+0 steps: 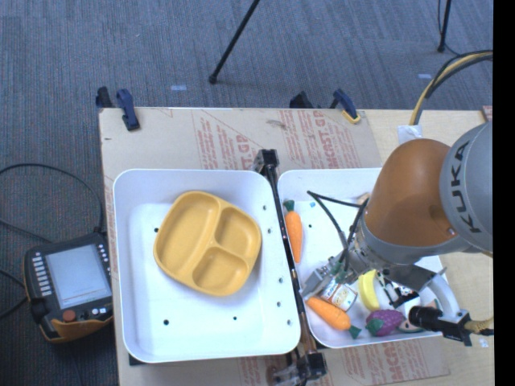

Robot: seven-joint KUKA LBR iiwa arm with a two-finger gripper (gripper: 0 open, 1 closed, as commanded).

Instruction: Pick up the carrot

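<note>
The plywood counter carries two smooth white plastic bins. The left bin holds a glossy yellow three-compartment plate. In the right bin, one tapered orange carrot lies along the left wall. A second carrot lies near the jaws; whether they are open, I cannot tell.

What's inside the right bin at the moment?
In the right bin: two carrots, one by the divider, one near the front; a yellow item; a purple item. The arm covers the rest.
</note>
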